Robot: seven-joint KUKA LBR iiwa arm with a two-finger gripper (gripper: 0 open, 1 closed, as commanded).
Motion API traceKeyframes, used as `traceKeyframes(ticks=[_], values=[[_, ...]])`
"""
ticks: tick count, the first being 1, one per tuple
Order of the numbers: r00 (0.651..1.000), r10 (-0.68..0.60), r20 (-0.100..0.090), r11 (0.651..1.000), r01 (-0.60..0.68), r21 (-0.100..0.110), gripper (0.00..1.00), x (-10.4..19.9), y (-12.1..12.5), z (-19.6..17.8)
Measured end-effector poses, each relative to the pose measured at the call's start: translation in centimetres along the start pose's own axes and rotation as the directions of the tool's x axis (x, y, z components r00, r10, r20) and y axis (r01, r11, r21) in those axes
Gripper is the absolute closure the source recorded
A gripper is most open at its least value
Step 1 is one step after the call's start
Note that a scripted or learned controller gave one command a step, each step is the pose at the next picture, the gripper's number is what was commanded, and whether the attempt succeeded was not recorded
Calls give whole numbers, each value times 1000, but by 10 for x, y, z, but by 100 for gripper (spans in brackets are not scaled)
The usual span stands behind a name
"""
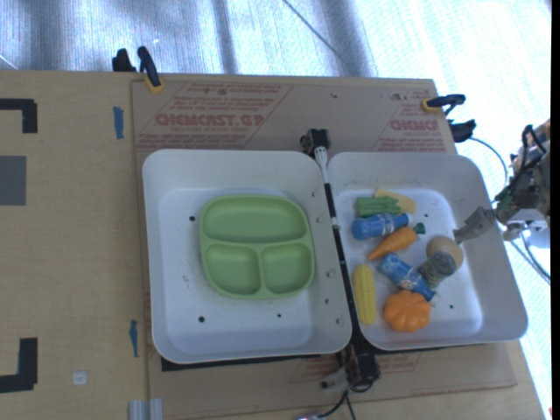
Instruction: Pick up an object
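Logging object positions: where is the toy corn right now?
The corn lies in the right bin, along its left wall, left of the orange pumpkin.

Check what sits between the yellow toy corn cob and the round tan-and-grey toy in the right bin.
In the camera view, a small blue toy lies between the yellow toy corn cob and the round tan-and-grey toy, just above the orange toy pumpkin.

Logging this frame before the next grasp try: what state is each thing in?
Green tray: flat in left bin, right way up.
Corn: lying in right bin.
Carrot: lying tilted.
Blue bottle: on its side.
Pumpkin: apart from the hand.
Hand: over right bin, nothing seen in it.
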State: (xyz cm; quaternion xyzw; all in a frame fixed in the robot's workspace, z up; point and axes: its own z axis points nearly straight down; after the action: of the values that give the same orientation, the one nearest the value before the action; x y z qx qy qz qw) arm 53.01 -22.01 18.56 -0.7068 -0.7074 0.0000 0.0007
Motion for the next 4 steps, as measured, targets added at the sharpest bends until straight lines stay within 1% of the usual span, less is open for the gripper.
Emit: traceKeyframes(ticks=[1,2,3,4], values=[[1000,-1,3,1000,1,-11,0,52,19,83],[1000,-1,11,1000,1,-26,0,106,70,91],[1000,1,0,1000,-1,-1,0,113,-5,100],[1000,2,2,1000,-2,-8,100,113,-3,89]])
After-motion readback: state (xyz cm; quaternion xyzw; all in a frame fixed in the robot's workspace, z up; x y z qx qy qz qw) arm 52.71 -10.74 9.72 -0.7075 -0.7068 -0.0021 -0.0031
